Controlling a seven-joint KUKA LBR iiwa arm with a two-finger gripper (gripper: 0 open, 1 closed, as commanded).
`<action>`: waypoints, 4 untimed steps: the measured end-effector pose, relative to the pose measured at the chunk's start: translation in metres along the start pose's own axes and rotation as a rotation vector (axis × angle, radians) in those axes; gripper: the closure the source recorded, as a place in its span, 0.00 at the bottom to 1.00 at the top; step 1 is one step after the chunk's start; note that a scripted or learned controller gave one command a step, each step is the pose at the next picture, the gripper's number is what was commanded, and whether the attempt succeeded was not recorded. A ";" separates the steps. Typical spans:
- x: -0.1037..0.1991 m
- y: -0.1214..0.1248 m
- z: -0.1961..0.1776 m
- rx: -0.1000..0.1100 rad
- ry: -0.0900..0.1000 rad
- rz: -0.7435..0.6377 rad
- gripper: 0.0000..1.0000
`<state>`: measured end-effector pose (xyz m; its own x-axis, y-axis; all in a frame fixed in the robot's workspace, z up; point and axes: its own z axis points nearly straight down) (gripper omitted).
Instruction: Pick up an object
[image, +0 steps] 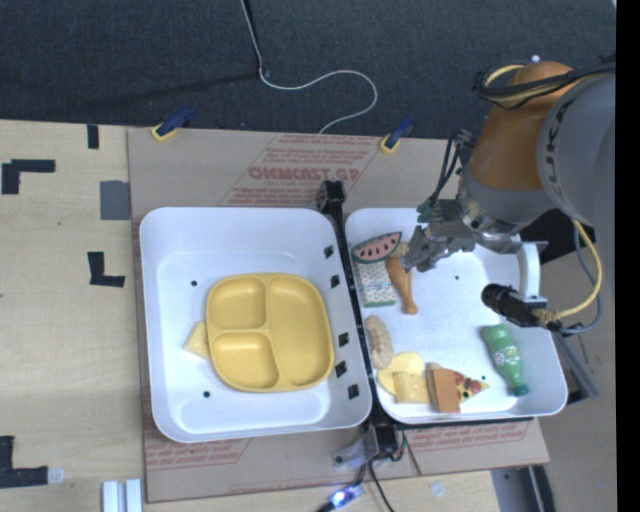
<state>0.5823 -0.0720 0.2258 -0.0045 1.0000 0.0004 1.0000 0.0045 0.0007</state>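
Gripper (420, 250) is seen low over the right bin (470, 410), just beside the upper end of the orange carrot-like piece (403, 284); whether it is parted or shut cannot be told, and nothing is seen held. Carrot piece lies crowded by the watermelon slice (377, 247) and the printed card (376, 288), so a neighbour is likely to be nudged or caught instead. A slip off the slim, tilted piece is also judged likely.

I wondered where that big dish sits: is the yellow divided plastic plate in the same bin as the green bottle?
No, the yellow divided plastic plate lies in the left white bin, while the green bottle lies in the right white bin.
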 end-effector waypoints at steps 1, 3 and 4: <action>0.024 0.052 0.003 -0.001 0.000 0.000 1.00; 0.054 0.085 0.012 0.002 -0.002 0.004 1.00; 0.062 0.078 0.004 0.002 -0.002 0.005 1.00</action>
